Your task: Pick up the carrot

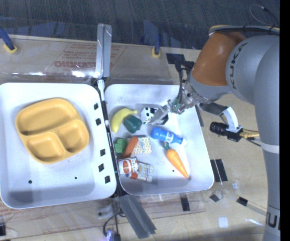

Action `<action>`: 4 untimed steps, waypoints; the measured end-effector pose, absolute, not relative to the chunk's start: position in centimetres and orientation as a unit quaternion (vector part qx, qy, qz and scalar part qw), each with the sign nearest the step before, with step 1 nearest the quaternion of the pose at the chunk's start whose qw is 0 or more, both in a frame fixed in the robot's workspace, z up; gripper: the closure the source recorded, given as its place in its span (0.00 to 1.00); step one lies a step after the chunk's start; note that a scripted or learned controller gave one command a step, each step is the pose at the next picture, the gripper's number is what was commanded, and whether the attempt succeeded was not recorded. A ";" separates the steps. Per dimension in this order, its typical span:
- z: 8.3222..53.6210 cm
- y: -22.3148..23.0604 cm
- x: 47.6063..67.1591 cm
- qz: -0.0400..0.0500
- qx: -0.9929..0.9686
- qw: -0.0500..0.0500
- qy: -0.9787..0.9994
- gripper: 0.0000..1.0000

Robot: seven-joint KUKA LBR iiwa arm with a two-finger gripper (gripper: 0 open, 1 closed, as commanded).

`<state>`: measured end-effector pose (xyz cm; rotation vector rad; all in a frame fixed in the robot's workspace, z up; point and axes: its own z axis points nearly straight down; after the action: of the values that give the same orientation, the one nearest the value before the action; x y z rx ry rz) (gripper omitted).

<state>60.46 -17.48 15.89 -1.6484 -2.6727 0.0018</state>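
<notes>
The carrot (177, 162) is orange with a small green top. It lies at a slant in the right bin (197, 179), near the front right corner, its tip pointing toward the bin's front. My gripper (161, 115) hangs over the back middle of that bin, beside a black-and-white toy (147, 113). It is well behind the carrot, and a blue bottle (166, 135) lies between the two. Nothing of the carrot is in the gripper.
The right bin also holds a yellow fruit (119, 117), a green piece (133, 123), an orange-and-green piece (127, 146), a patterned box (144, 145) and a red-and-white carton (135, 169). A yellow divided plate (52, 129) sits in the left bin (14, 195).
</notes>
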 end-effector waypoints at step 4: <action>9.2 -21.0 48.2 0.000 -0.361 0.000 -0.932 1.00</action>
<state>48.16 -21.01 9.23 -1.1352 -2.9294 -0.0010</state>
